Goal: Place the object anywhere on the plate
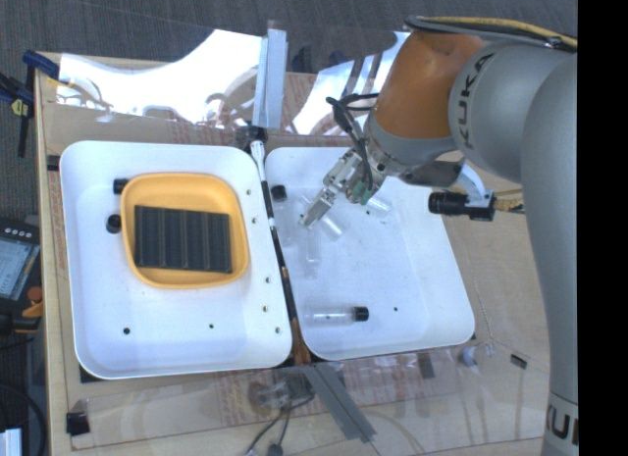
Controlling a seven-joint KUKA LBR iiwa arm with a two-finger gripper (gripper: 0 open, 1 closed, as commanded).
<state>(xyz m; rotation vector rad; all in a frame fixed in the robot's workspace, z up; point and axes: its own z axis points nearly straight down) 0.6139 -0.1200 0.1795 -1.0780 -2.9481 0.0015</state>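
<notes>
Two shallow white plastic bins: the left bin [88,327] holds a rounded yellow plate [183,194] with dark ribbed centre; "KUKA" marks the grey arm [510,101]; metal gripper [319,209] state unreadable; clear black-capped tube [339,316] lies in the right bin [432,287].

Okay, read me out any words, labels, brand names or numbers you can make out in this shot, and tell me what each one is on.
"KUKA": dark letters running down the grey arm, partly cut off by the arm's curve.
"KU": the start of the same brand name, low on the arm's base at the bottom right.
Screen of the small device at the left edge: too small and blurred to read.
</notes>
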